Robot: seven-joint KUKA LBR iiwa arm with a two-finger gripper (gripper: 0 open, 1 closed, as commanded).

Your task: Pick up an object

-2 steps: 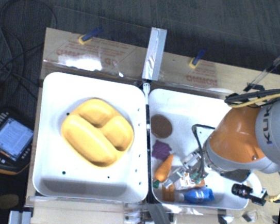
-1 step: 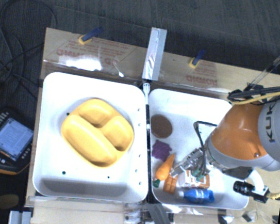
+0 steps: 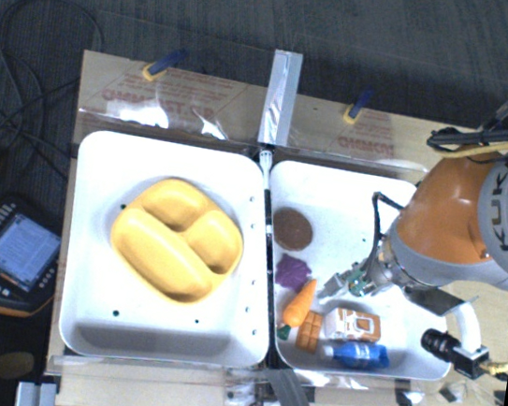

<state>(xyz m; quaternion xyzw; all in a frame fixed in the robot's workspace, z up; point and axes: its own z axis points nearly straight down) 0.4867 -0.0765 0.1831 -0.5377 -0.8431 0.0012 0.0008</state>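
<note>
Camera view: blue bottle [image 3: 356, 355] lies nearest, at right bin's [image 3: 331, 192] front edge, small carton [image 3: 352, 325] just behind, carrot [image 3: 297, 304] and purple piece [image 3: 292, 271] to their left. Gripper [image 3: 354, 280] hovers low above carton, nothing visibly between fingers; finger spread cannot be told. Approach step, judging by pose. Next: descend onto carton, close.

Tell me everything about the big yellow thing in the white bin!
The big yellow thing is smooth and soft-looking, like a puffy foam or plastic toy. It has rounded lobes: two bumps at the back split by a crease, and a long bulge across the front. It lies flat in the middle of the left bin, resting on the bin's floor and casting a small shadow. Nothing else touches it. What it really is, I cannot tell.
</note>
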